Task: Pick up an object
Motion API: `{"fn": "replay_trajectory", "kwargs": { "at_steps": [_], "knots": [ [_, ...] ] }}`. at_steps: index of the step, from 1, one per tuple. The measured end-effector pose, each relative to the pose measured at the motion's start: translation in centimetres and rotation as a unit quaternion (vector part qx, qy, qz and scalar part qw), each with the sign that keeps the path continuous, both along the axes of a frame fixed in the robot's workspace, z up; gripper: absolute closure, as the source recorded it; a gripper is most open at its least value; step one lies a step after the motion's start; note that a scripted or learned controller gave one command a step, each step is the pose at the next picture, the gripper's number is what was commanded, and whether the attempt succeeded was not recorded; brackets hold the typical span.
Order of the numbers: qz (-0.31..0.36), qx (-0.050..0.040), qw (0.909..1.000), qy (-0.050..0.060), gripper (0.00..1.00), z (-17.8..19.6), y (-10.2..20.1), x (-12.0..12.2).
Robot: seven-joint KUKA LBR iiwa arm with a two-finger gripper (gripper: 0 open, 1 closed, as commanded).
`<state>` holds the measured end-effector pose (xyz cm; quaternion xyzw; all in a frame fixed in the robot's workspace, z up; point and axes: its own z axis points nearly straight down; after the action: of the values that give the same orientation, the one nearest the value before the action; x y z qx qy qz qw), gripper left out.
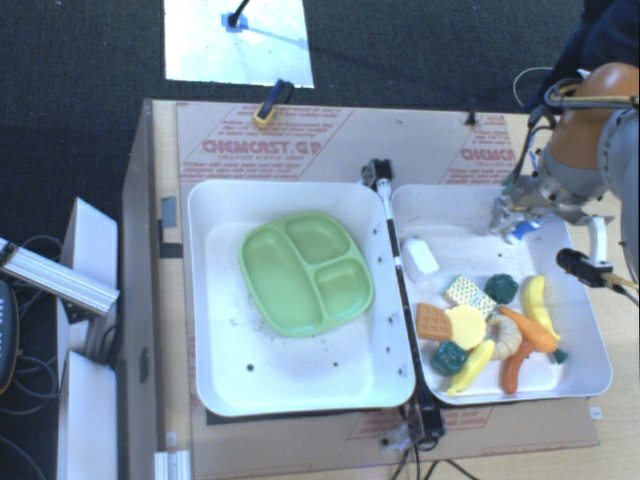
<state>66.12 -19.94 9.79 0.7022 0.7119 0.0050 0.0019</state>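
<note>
Hovering over the far corner of the right bin (585, 298), the gripper (516, 220); how wide it stands open, and whether anything sits in it, impossible to tell from here. Just beside it, toward the bin's middle wall, a small white block (421, 257), alone on bare floor: probably light and rigid, flat-sided, easiest taken across its narrow width. Farther toward the near rim, a crowded heap of toy food: checkered cracker (466, 292), dark green broccoli (502, 288), yellow banana (537, 300), orange carrot (531, 331), waffle piece (433, 322). Likely all hollow plastic, light, stiff, rather slick; rounded ones apt to squirt out unless pinched across the middle. Touching neighbours on most sides, so little room for a clean descent. Well apart, across the divider in the left bin (215, 368), a green divided plate (305, 272): broad, shallow, hard to grasp except by its rim.
</note>
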Motion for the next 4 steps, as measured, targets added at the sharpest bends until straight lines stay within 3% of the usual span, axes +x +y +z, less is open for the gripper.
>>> {"fn": "replay_trajectory", "kwargs": {
  "at_steps": [1,2,3,4],
  "knots": [
    [-0.004,-0.0021,1.0,0.002,1.0,7.9,6.9,-0.2],
    [-0.005,-0.0024,1.0,0.003,0.0,7.8,6.8,-0.3],
    [-0.006,-0.0027,1.0,0.005,0.0,-1.4,1.0,0.7],
    [-0.005,-0.0015,1.0,0.004,0.0,-1.2,-0.6,0.8]
  ]
}}
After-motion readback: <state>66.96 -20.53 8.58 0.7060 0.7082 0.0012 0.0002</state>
